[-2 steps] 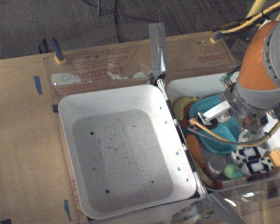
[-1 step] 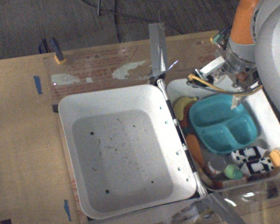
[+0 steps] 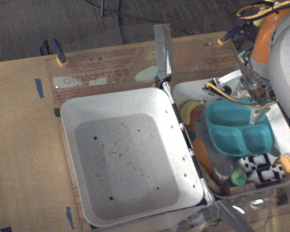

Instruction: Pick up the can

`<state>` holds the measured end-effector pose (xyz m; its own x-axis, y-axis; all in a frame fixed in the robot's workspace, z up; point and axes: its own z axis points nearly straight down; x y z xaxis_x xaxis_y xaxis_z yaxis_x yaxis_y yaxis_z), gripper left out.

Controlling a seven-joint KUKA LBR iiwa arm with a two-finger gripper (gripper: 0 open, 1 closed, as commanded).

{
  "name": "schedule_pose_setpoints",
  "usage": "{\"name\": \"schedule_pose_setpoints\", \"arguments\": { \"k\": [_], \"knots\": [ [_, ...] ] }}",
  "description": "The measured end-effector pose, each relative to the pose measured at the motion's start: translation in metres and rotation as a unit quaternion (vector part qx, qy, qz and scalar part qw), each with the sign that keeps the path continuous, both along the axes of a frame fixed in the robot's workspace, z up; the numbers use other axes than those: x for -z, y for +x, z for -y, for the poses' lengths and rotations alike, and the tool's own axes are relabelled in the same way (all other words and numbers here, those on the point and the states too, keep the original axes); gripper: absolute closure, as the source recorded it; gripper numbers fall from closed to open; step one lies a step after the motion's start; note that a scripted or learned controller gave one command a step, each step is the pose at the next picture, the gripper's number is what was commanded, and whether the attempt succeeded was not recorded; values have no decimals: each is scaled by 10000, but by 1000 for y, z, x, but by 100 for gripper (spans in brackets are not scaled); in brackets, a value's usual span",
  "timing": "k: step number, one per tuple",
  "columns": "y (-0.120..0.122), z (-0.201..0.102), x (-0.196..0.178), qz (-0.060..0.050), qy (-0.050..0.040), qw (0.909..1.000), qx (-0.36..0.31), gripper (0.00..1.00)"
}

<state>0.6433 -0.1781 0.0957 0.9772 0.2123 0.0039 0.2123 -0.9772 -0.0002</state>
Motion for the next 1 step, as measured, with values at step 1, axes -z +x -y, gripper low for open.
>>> {"name": "schedule_pose_setpoints", "arguments": {
  "k": [1],
  "knots": [
    [12, -7, -17, 192, -11, 9998, -67, 100]
  ]
}}
